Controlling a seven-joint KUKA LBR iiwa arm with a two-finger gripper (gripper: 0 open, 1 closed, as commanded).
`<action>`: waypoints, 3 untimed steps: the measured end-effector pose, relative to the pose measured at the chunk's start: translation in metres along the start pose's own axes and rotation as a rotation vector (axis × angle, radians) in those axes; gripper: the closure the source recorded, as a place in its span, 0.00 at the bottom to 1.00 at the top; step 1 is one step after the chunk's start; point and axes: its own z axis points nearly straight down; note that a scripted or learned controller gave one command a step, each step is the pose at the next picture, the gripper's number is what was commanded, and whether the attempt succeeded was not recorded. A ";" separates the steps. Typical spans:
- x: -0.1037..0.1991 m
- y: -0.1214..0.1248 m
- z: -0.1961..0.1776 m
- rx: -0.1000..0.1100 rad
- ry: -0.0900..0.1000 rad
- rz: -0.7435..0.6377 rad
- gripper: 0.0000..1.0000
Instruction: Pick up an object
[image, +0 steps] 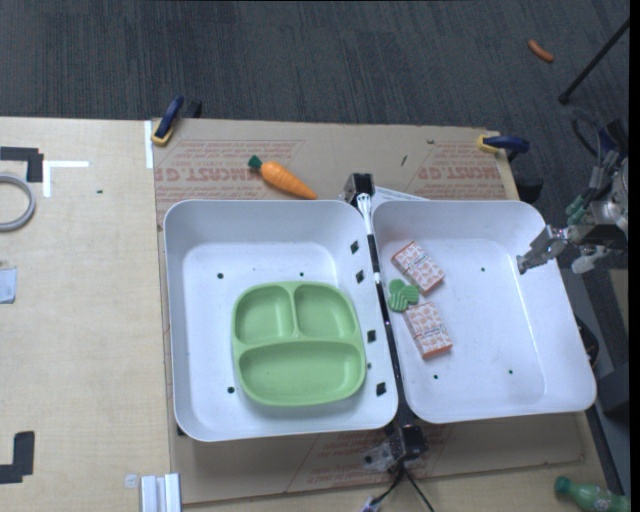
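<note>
Two small pink-patterned cartons (417, 266) (428, 330) lie in the left part of the right bin (500, 395), with a small green piece (402, 295) between them near the divider. The gripper (548, 250) hangs at that bin's right rim, well apart from them; whether its jaws are open cannot be told. The left bin (200, 240) holds a green divided plate (298, 343). A toy carrot (283, 177) rests on cardboard behind the bins.
</note>
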 end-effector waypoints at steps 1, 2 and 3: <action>0.056 0.041 0.097 0.001 0.001 -0.156 0.00; 0.085 0.084 0.181 0.000 0.000 -0.288 0.00; 0.085 0.084 0.172 -0.001 0.000 -0.286 1.00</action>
